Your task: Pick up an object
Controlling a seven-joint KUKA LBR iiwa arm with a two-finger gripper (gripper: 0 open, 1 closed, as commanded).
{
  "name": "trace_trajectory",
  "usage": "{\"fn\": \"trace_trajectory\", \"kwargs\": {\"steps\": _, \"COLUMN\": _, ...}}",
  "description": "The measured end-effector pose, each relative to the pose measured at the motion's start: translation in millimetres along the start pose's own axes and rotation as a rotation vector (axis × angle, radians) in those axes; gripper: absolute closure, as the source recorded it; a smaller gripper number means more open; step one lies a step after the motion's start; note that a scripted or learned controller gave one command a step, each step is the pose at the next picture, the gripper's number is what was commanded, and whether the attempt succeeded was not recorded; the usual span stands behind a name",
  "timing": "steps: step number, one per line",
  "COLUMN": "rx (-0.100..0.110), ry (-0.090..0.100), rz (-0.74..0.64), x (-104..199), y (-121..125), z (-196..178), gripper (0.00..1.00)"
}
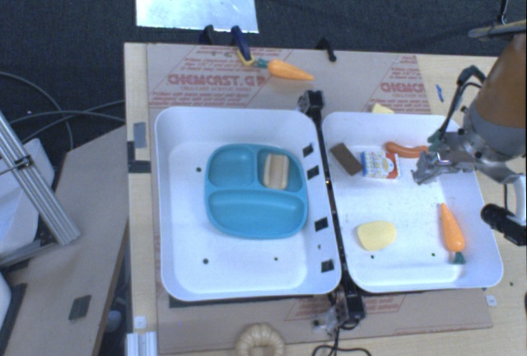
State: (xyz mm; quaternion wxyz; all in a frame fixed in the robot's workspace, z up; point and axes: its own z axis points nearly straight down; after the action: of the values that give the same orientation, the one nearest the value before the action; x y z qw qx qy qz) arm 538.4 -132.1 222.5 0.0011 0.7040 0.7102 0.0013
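My two-finger metal gripper (pixel 430 163) hangs low over the right-hand shallow white bin (pixel 486 206), near its right side; I cannot tell from this slanted view how it is set, and I see nothing gripped in it. The left-hand shallow white bin (pixel 177 206) lies well to my gripper's left, and in it sits a blue three-compartment plastic plate (pixel 247 210) with a tan bread-like slice (pixel 276 171) in its upper right compartment. Nearer my gripper, below and to its left, lies a pale yellow rounded slice (pixel 376 235). Just below and right of it lies an orange toy carrot (pixel 451 231). Just to its left is a small white packet with coloured print (pixel 378 164), with a curved orange piece (pixel 403 150) above that. Farther left lies a small brown block (pixel 346 158).
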Motion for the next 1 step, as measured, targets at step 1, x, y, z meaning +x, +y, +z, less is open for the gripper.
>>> {"fn": "trace_trajectory", "kwargs": {"steps": 1, "rx": 0.001, "ry": 0.001, "rz": -0.001, "x": 44.3, "y": 22.2, "z": 8.6, "gripper": 1.00}}
